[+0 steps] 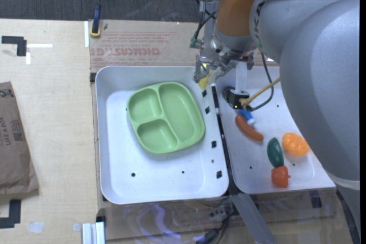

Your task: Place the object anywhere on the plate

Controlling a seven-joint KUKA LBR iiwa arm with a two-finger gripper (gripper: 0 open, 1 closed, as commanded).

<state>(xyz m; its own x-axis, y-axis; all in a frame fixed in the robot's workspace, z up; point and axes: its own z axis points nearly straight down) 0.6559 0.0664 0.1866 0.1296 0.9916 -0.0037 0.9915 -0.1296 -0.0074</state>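
A light green plate (166,117) with three compartments lies in the left white bin (114,168), and nothing rests on it. My gripper (202,77) hangs over the far end of the wall between the two bins, just beyond the plate's far right rim. A small yellowish bit shows at its tip; I cannot tell what it is. In the right bin (309,177) lie a reddish-brown sausage (250,130), a small blue piece (245,118), a dark green item (275,151), an orange fruit (295,144) and a red item (279,176).
The arm's grey body covers the right side of the right bin. Brown cardboard (143,46) lies behind the bins. A paper bag (14,134) sits on the wooden bench at the left.
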